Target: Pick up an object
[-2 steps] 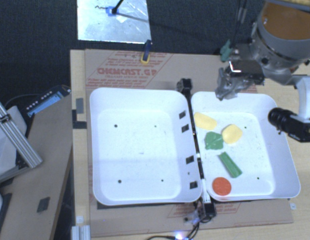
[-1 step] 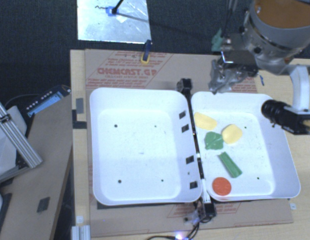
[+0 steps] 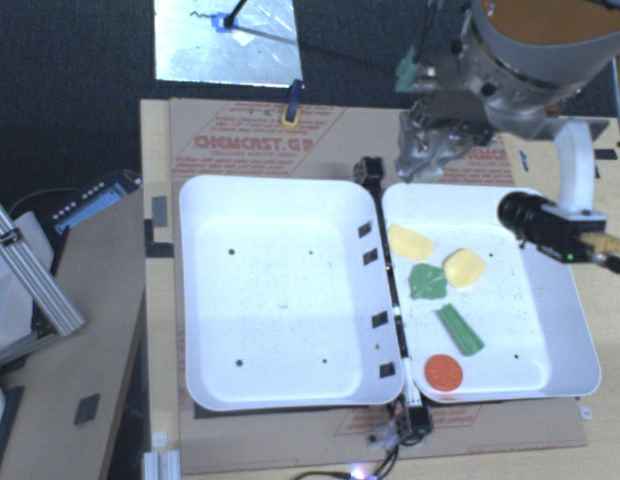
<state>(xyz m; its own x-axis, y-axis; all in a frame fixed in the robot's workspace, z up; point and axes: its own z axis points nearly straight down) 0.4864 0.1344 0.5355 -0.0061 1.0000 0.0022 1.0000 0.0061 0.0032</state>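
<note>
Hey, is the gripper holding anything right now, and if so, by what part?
Nothing is held. The gripper hangs above the right bin's back edge with nothing between its fingers, apart from the five objects lying in that bin.

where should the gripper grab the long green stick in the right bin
Grip the green stick across its narrow width near the middle, coming straight down from above. It lies flat and slanted on the right bin floor, apart from the orange disc and green leafy piece, so both long sides look free.

Five objects [image 3: 437,306] lie in the right bin [image 3: 560,318] (left half), beside the left bin [image 3: 280,298].
</note>
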